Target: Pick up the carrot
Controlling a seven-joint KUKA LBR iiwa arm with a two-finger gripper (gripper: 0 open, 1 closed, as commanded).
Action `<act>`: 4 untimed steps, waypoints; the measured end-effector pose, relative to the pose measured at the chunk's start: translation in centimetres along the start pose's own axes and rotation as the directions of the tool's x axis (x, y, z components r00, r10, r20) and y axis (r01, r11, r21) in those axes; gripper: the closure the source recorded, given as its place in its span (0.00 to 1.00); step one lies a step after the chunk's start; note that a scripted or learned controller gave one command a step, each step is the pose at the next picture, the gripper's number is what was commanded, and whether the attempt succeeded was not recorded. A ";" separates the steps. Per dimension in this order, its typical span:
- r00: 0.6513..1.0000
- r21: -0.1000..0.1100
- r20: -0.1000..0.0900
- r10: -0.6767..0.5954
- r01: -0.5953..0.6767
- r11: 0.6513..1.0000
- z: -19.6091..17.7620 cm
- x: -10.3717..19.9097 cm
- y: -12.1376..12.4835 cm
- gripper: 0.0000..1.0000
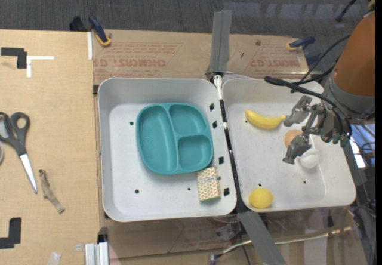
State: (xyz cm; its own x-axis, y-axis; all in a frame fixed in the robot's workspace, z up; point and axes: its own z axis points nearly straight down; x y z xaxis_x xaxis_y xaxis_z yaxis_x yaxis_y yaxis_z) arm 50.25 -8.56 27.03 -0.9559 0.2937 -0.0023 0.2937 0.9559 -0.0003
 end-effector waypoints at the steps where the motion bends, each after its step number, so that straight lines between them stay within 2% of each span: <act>1: 0.973 0.000 0.002 0.233 -0.233 0.973 0.3 -6.7 -3.4 0.00; 2: 0.961 0.000 0.000 0.277 -0.277 0.961 11.6 -8.8 -2.0 0.00; 3: 0.868 0.000 0.001 0.496 -0.496 0.868 9.9 -6.7 -3.4 0.00; 4: 0.709 0.000 0.001 0.705 -0.705 0.709 5.7 -3.9 -0.1 0.00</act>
